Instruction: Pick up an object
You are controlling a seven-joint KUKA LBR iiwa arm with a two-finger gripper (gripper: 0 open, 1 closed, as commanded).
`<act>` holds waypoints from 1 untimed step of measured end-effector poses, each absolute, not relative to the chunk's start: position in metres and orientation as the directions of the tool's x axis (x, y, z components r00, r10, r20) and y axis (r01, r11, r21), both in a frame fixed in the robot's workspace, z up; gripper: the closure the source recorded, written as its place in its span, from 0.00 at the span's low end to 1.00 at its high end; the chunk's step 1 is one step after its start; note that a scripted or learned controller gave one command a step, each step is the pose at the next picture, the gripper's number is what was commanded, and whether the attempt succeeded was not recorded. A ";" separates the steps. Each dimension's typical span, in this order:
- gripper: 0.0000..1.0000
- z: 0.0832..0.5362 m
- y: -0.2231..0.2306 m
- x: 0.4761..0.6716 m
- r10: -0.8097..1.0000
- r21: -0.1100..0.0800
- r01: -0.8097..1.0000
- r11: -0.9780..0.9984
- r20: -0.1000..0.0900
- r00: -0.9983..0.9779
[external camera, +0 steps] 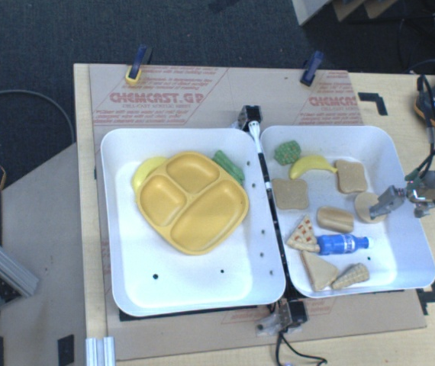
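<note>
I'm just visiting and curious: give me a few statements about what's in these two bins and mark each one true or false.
1. The yellow tray lies in the left bin. True.
2. The banana is in the left bin. False: it lies in the right bin, beside the green piece.
3. The blue bottle stands upright. False: it lies on its side.
4. The gripper is over the right bin. True, near the round tan piece.
5. The pizza slice rests on the yellow tray. False: it lies in the right bin, left of the blue bottle.
</note>
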State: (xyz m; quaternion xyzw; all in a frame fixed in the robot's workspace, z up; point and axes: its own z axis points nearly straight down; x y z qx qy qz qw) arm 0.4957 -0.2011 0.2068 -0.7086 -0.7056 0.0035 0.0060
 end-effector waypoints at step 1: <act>0.00 0.213 -0.201 0.499 1.000 0.000 1.000 0.000 0.000 0.000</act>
